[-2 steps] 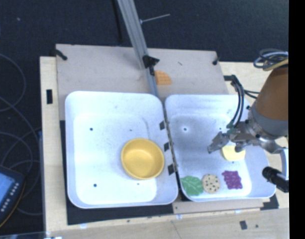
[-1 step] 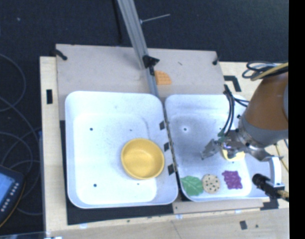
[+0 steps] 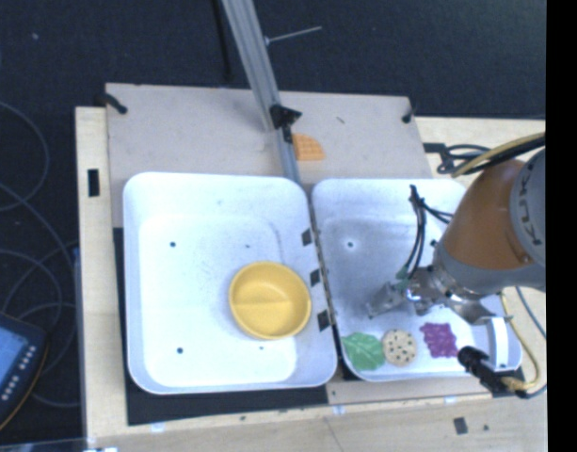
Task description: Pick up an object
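In the right bin [image 3: 363,215], three small objects lie along the near edge: a green leafy piece [image 3: 363,349], a round speckled cookie [image 3: 398,347] and a purple bunch of grapes [image 3: 439,339]. My gripper [image 3: 390,299] hangs low over the middle of that bin, just above and behind the cookie, below the orange band of the arm [image 3: 490,229]. I see nothing held in it. A yellow bowl [image 3: 269,299] sits in the left bin [image 3: 175,224], toward its near right.
A metal pole [image 3: 260,64] slants up from the back of the divider between the bins. A small orange block [image 3: 308,148] lies on the board behind the bins. Cables run along the arm at the right.
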{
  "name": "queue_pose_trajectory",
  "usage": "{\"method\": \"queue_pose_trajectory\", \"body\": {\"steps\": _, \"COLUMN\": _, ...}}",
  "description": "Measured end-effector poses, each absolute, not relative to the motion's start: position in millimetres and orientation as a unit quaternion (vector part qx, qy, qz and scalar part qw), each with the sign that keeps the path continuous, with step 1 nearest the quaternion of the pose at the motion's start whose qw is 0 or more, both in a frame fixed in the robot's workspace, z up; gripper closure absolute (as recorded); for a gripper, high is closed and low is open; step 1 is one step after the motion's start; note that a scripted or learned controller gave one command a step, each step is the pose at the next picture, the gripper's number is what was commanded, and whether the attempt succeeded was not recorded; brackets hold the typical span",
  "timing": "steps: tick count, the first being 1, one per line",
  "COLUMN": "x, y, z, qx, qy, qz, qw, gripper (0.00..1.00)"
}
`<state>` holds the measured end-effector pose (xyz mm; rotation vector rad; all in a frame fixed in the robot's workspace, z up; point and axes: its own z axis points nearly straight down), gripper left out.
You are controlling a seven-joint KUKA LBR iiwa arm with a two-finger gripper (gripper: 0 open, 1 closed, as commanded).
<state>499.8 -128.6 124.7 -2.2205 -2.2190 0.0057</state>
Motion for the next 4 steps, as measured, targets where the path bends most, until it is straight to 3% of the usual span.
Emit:
{"method": "queue_pose_trajectory", "body": {"steps": 1, "x": 502.4, "y": -129, "z": 139, "qx": -0.709, "qy": -0.705, "qz": -0.0016, "qw": -0.002, "gripper": 1.00}}
{"method": "queue_pose_trajectory", "body": {"steps": 2, "x": 513.7, "y": -126, "z": 196, "qx": -0.706, "qy": -0.709, "qz": -0.0022, "qw": -0.004, "gripper": 1.00}}
{"method": "queue_pose_trajectory", "body": {"steps": 3, "x": 515.1, "y": -127, "z": 211, "qx": -0.706, "qy": -0.708, "qz": -0.0011, "qw": -0.002, "gripper": 1.00}}
{"method": "queue_pose_trajectory", "body": {"steps": 4, "x": 513.5, "y": -79, "z": 207, "qx": -0.705, "qy": -0.710, "qz": -0.0007, "qw": 0.000, "gripper": 1.00}}
